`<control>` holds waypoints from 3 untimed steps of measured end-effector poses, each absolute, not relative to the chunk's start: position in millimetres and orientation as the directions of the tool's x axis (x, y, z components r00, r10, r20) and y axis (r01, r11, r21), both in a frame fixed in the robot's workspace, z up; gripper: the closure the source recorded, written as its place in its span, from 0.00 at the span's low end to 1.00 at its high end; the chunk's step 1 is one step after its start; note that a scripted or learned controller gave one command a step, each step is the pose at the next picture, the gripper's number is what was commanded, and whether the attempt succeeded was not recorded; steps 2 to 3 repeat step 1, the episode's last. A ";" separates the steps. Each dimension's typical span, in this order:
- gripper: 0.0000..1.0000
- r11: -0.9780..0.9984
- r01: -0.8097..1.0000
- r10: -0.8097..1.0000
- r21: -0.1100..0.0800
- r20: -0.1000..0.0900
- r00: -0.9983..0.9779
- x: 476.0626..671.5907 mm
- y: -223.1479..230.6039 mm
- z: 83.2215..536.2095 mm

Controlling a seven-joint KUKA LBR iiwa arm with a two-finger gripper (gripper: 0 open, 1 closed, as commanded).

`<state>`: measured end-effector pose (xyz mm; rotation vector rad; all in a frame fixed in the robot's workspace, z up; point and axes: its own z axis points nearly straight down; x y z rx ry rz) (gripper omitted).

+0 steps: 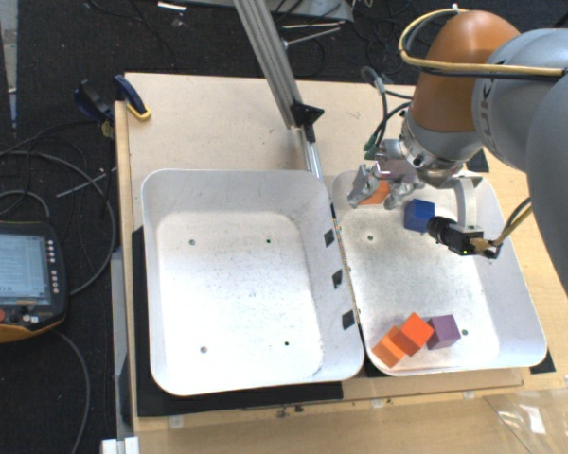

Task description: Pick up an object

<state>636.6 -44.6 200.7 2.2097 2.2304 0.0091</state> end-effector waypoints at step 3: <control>1.00 0.010 1.000 1.000 0.003 0.004 -0.010 674.1 48.8 195.0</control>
